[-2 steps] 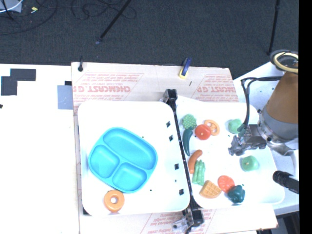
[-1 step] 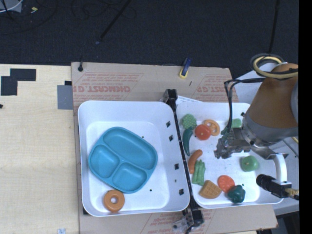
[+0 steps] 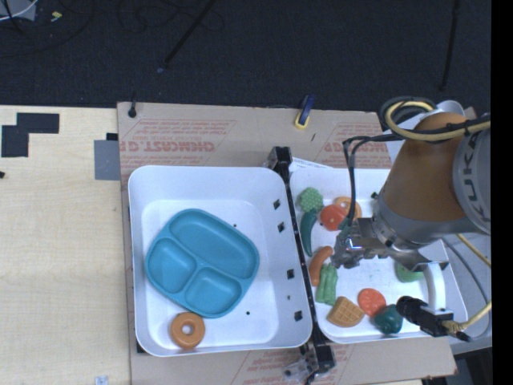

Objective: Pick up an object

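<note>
The gripper (image 3: 346, 251) hangs low over the right bin (image 3: 457, 299), its fingers too blurred to tell whether they are spread or closed. Just at its 8 o'clock lie an orange sausage-like toy (image 3: 320, 260) and a green piece (image 3: 326, 284). At 11 o'clock sits a red tomato (image 3: 333, 216); at 6 o'clock, a waffle-patterned wedge (image 3: 345, 312). At 9 o'clock, the left bin (image 3: 264, 187) holds a blue divided plate (image 3: 202, 261) and a doughnut (image 3: 187, 330).
</note>
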`<state>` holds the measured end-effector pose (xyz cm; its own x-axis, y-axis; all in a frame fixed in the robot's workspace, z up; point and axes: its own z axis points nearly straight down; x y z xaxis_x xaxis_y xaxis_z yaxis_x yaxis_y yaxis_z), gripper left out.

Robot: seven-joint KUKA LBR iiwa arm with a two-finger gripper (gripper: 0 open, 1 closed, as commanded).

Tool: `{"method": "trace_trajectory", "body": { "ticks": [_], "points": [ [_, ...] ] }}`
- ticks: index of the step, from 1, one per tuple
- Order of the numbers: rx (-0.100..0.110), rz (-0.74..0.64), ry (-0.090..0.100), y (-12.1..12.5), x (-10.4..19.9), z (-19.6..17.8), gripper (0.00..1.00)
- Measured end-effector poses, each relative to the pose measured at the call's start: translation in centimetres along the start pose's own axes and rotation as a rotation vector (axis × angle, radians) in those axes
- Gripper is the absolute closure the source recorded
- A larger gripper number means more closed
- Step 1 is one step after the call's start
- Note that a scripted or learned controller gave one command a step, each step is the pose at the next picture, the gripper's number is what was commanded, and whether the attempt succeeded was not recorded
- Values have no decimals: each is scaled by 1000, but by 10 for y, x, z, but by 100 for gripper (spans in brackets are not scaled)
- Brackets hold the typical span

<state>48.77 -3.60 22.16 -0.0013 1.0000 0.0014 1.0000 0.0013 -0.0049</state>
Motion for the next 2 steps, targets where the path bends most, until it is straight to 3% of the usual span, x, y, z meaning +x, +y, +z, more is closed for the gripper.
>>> {"method": "trace_trajectory", "body": {
  "ticks": [2],
  "points": [
    [-2,1,-1,0,-7,-2,100]
  ]
}}
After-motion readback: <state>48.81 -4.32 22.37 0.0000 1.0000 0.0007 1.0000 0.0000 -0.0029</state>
